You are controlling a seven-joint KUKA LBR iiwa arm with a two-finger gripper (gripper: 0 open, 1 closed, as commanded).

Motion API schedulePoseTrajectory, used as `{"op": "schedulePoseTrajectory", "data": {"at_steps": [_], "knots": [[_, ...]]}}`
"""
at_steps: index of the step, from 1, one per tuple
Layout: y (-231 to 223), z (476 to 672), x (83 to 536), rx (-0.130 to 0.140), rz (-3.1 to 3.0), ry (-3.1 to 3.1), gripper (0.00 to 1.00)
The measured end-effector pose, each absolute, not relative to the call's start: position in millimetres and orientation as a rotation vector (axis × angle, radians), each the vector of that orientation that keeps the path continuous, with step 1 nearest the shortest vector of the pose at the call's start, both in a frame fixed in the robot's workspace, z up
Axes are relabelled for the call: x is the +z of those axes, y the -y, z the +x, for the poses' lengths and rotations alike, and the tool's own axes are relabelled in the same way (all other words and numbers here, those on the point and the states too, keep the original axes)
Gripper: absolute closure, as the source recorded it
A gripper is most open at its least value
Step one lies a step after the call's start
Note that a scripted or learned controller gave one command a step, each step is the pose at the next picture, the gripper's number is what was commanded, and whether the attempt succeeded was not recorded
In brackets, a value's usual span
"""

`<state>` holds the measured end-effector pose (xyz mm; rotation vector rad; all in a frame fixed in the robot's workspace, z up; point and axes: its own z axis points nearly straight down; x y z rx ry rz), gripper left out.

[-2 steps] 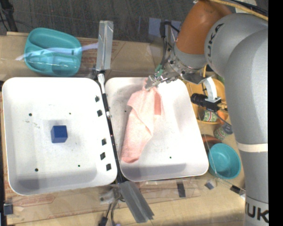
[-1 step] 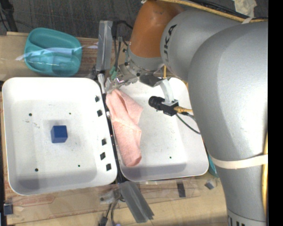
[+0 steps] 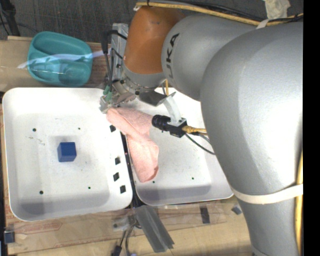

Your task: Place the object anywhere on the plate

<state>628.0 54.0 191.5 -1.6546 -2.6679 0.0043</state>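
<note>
From my remote seat, the arm (image 3: 240, 89) takes up most of the right half of the frame, its orange band (image 3: 146, 36) sitting near the top centre. The gripper (image 3: 113, 97) is just below that band, over the seam where the two white bins meet. A pink cloth (image 3: 141, 143) hangs down from it, upper end bunched right at the gripper and the rest draping toward the lower middle of the frame, across the inner edge of the right bin (image 3: 186, 191). It looks like the fingers are pinched on the cloth's top corner, though the wrist covers so much there that I'm only fairly sure of that.

Over in the left bin (image 3: 21, 159) there's a small blue cube (image 3: 67, 151), sitting alone left of centre, well apart from the cloth. In the upper left of the frame, on the wooden bench (image 3: 5, 52) behind the left bin, sits a teal plastic dish-like thing (image 3: 60, 58), just beyond the bin's rim. A black cable connector (image 3: 168, 125) sticks out beside the cloth, toward the right.
</note>
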Motion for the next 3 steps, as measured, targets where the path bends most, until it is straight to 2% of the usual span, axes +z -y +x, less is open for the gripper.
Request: {"op": "schedulePoseTrajectory", "data": {"at_steps": [1, 2, 3], "knots": [[-46, 656.5, 213, 0.002, -1.733, 2.621, 1.0], [31, 656.6, 251, 0.002, -1.655, 2.671, 1.0], [-26, 656.6, 272, 0.001, -1.484, 2.77, 1.0]]}}
